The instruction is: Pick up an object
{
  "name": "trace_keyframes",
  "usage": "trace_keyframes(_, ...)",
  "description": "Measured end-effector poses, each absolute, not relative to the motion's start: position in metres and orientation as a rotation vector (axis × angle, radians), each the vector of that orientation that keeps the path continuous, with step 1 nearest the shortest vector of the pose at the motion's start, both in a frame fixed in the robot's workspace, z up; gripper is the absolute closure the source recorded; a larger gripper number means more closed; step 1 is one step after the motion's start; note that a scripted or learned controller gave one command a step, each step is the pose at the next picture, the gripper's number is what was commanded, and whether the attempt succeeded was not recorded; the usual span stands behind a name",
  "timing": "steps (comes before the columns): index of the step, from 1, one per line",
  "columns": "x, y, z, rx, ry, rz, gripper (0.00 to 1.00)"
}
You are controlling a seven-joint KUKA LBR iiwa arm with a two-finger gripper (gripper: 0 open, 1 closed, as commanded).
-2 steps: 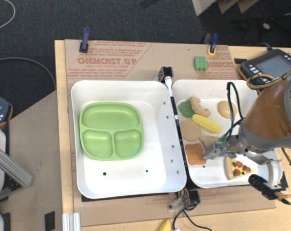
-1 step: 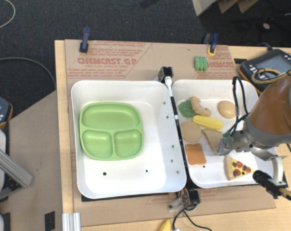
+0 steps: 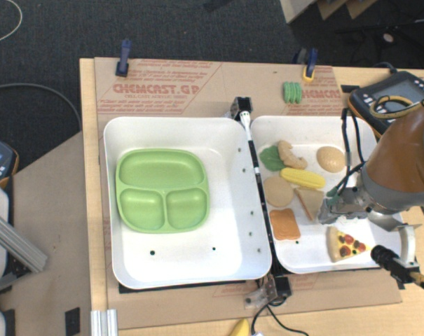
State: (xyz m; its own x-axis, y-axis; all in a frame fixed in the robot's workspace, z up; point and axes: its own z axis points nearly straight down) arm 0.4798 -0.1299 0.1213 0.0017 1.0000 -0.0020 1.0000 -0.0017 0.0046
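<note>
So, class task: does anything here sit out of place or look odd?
One thing: a small green ridged toy lies on the brown board above the right bin, outside both bins, while the other play food sits inside that bin. The green divided plate lies flat in the left bin.

Green divided plate [image 3: 162, 190], yellow corn [image 3: 303, 179], orange toast [image 3: 284, 224], red-dotted pizza slice [image 3: 345, 245]

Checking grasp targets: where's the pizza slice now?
In the camera view, the pizza slice lies in the right bin, near its front edge, right of the orange toast piece.
</note>
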Motion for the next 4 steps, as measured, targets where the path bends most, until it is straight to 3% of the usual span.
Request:
trace_keyframes(1,0.481,-0.017,0.188,2.206,2.233,0.011,1.00)
trace_keyframes(2,0.481,0.036,0.267,2.209,2.228,0.014,1.00)
trace_keyframes(3,0.481,0.098,0.413,2.203,2.227,0.028,1.00)
trace_keyframes(4,0.480,0.094,0.415,2.217,2.222,0.004,1.00)
